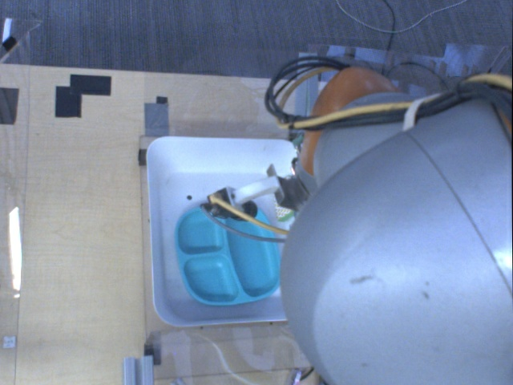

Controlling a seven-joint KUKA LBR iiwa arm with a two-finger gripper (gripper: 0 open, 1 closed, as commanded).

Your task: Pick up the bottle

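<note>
Arm shell: nearest the camera, a big smooth grey dome with a matt sheen and one small dark scuff, covering the lower right of the camera view.
Arm pose: it comes in from the right and bends down over the right side of the white bin, with its wrist end pointing left and downward.
Orange band: a rounded, glossy band that sits above the grey shell, near the top of the arm.
Cables: a yellow one and several black ones, rubbery, looped beside the orange band and running off to the right along the arm.
Gripper: a grey metal piece at the wrist end, low over the bin's right half and just above the blue tray's upper right corner.
Grip: I cannot tell whether it is parted or closed, since the arm covers that part.
White bin: shallow smooth plastic with rounded corners, set on the bench.
Blue tray: a turquoise plastic dish with soft rounded edges and three hollows, two small on the left and one longer on the right. It lies flat in the bin's lower half.
Bottle: not identifiable with certainty. A small green-and-white patch shows at the arm's edge, just right of the tray, inside the bin.
Bottle axis: cannot tell which way it points.
Bench: pale plywood with a faint grain.
Black tape marks: blocky shapes on the bench, upper left.
Floor: dark grey ribbed carpet beyond the bench.
</note>
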